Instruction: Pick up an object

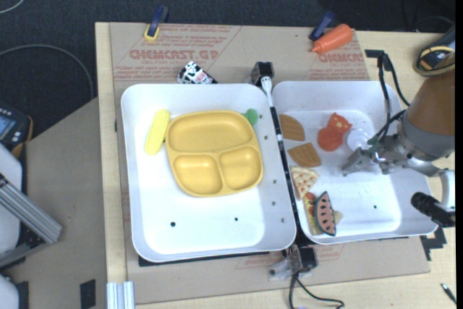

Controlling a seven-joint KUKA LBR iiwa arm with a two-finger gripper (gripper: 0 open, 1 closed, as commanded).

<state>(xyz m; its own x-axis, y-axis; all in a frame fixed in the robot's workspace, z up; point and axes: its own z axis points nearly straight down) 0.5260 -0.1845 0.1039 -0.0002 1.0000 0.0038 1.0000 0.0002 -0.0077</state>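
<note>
A: What fills the left bin point(145, 177)?
B: A glossy yellow tray point(215, 150) with three rounded compartments, and a ridged corn cob point(155, 132) beside it.
A: And the right bin point(376, 217)?
B: Toy food: a red tomato point(332, 134), flat brown toast point(292, 128), a waffle point(304, 154), and a watermelon wedge point(325, 213).
A: The gripper point(359, 158)?
B: Metal fingers spread, holding nothing, just beside the tomato.

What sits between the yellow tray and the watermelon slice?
In the camera view, between the yellow tray and the watermelon slice run the two bins' adjoining rims, then the waffle-patterned piece in the right bin.
</note>
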